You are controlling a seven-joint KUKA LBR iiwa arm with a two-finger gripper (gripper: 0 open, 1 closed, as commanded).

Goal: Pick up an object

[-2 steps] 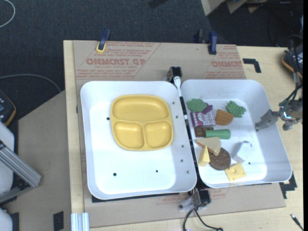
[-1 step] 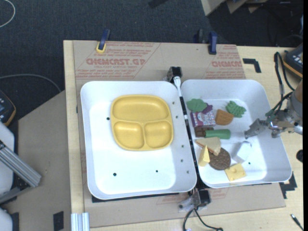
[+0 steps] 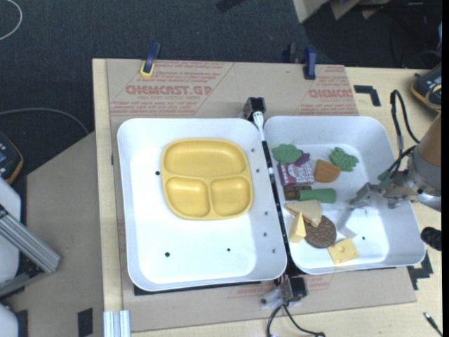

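The right bin [image 3: 379, 135] holds several toy foods. Among them are a green leafy piece [image 3: 286, 152], a purple packet [image 3: 302, 169], an orange piece [image 3: 326, 170] and a second green piece [image 3: 344, 159]. Nearer the front lie a green strip [image 3: 319, 196], a yellow wedge [image 3: 299, 225], a brown round cookie [image 3: 320, 234] and a yellow cheese square [image 3: 343, 250]. My gripper [image 3: 366, 194] reaches in from the right, low over the bin's bare floor. It is right of the green strip and above the cheese square, with no object seen in it.
The left bin [image 3: 140, 209] carries a yellow divided plate [image 3: 207, 177]. A raised divider [image 3: 270, 181] separates the two bins. Clamps [image 3: 149, 60] and cables run along the cardboard bench's back and right edges.
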